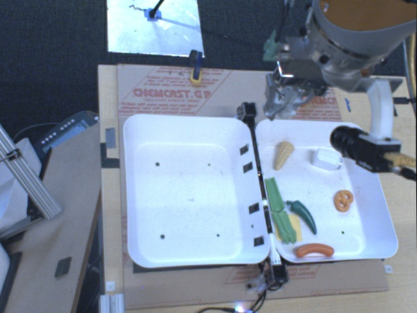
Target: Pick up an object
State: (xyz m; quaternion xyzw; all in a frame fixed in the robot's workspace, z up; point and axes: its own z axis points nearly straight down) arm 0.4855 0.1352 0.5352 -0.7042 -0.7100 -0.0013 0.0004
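Camera view. Treating the pale corn cob [283,155] as the likeliest pick: lying in the far-left part of the right bin [386,235], close to the wall shared with the left bin [189,194], apart from everything else. Noting a white block [326,158] beside it, a pretzel [343,201] further right, and nearer the camera a crowded group: green pod [279,208], dark green pepper [303,215] and a yellow piece [295,227] touching or overlapping, with a sausage [314,250] just beyond them by the near rim. Hovering over the right bin's far edge, the gripper [283,100], too blurred for telling whether open or closed, and carrying nothing visible. Expecting trouble in three ways: descending straight down and hitting the rim instead of the floor; closing across the tapered, rounded cob and squeezing it out sideways against the shared wall; or heading for the crowded group and catching two pieces at once, or nudging them apart and grasping none.
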